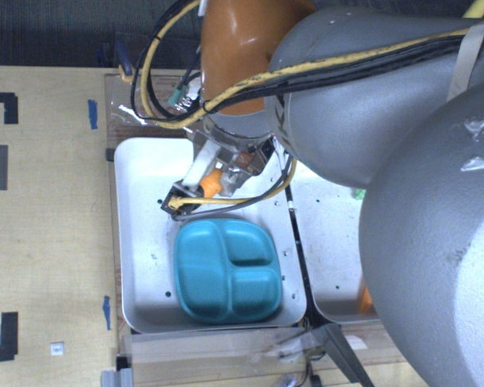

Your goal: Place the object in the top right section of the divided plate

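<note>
A top-down, slanted look at a pale wooden worktop point(48, 216) carrying two shallow white bins side by side. A large grey robot arm point(387, 95) with an orange band point(242, 47) above its wrist reaches in from the right and covers much of the right bin point(331, 240). In the left bin point(141, 184) sits a teal divided plate point(226, 270) with three sections: one long section on its left side and two smaller ones on its right, one above the other. All three sections look bare. The end effector point(214, 180) hovers just above the plate's upper edge, over the bin floor rather than over the plate. A small orange object point(211, 185) shows between its two fingers, so it appears to be closed on that object and carrying it. Judging from this, the pick looks done and the placing is not: the object has yet to be brought over the plate's top right section and let go there. A second bit of orange point(365, 301) peeks out near the lower edge of the right bin, mostly hidden by the arm. Blue tape marks point(93, 113) and black squares point(8, 107) dot the worktop. No brand, label or readable writing can be made out anywhere.
</note>
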`<state>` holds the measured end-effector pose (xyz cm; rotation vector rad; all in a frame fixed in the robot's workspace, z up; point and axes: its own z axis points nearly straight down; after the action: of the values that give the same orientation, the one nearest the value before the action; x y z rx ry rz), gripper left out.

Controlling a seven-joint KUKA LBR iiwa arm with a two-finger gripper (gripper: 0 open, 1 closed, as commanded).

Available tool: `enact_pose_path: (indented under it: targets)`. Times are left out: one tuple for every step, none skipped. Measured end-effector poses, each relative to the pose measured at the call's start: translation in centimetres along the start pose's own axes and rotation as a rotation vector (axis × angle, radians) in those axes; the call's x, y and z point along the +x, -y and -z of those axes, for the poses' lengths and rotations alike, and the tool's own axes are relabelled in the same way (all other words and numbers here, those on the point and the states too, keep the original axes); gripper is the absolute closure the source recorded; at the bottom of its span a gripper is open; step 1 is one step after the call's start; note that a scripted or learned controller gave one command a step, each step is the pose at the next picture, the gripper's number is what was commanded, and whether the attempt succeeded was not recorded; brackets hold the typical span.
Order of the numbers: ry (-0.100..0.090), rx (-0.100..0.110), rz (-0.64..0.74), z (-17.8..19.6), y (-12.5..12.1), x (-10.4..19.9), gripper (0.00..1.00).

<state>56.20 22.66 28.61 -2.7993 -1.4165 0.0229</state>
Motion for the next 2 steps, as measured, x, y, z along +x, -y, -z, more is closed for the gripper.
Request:
enact_pose_path:
  targets:
    - [0.001,-0.003,0.070,-14.2,-1.0,0.3,1.00]
    - [-0.018,-0.013,0.010,-19.7,-7.4,1.0,1.00]
